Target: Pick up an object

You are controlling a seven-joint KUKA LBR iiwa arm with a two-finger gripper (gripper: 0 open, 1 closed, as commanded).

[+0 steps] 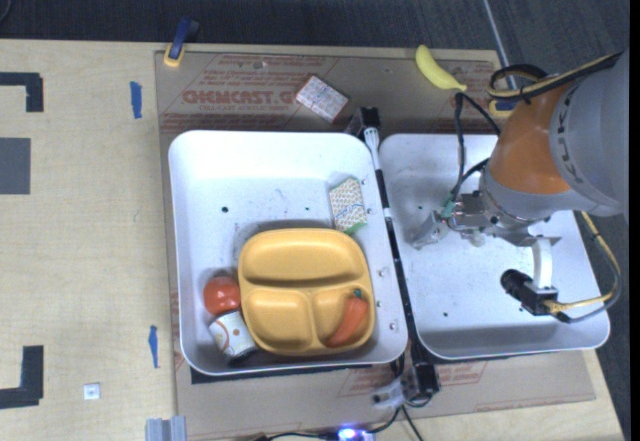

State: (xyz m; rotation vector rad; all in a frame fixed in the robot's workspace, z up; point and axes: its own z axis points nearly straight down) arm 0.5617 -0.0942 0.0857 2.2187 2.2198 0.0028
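Observation:
My gripper [424,229] hangs low over the left part of the right bin [480,319], close to the wall between the two bins. The arm's grey body and orange band [525,154] cover much of that bin. In the left bin [200,179] lies a yellow divided plate [300,284] with an orange carrot [348,319] in its right compartment. A red tomato-like ball [221,294] and a small white and orange cylinder [232,333] sit at the plate's left. A patterned packet [347,203] rests near the bin's right wall.
Behind the bins, on the cardboard, lie a yellow banana [438,69] and a patterned card [321,97]. A blue clip [180,39] sits at the cardboard's back left corner. Black cables [540,294] trail across the right bin.

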